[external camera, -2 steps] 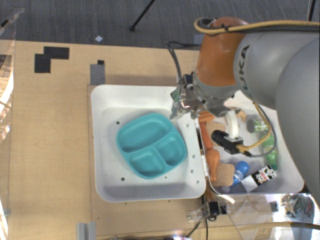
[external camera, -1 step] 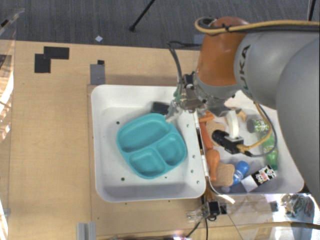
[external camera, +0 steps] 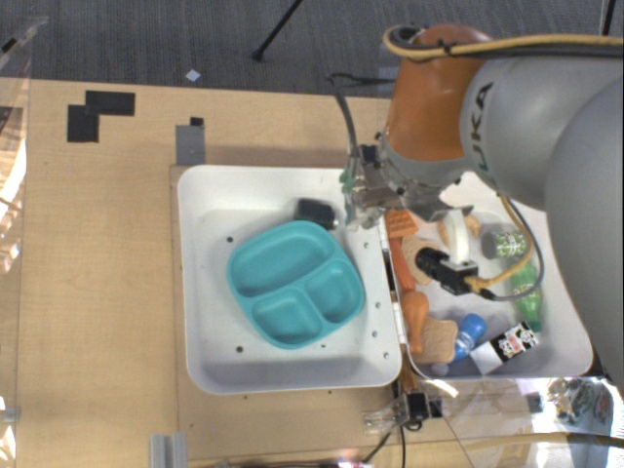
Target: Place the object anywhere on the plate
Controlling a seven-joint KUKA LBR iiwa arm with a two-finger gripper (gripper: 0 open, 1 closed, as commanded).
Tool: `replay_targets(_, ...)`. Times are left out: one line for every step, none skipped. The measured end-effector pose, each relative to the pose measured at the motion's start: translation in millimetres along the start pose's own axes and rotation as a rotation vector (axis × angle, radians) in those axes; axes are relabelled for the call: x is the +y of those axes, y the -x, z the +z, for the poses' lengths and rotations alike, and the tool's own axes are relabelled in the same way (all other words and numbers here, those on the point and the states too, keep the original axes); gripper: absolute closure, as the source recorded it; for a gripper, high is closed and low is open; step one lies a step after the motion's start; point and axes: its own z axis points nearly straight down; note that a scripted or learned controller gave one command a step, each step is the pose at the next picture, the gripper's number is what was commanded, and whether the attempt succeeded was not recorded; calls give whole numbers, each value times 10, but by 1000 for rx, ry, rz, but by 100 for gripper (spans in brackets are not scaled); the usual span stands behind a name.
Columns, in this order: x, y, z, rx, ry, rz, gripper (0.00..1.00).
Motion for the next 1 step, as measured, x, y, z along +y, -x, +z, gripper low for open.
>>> replay_targets(0,2,0,0,0,1,0)
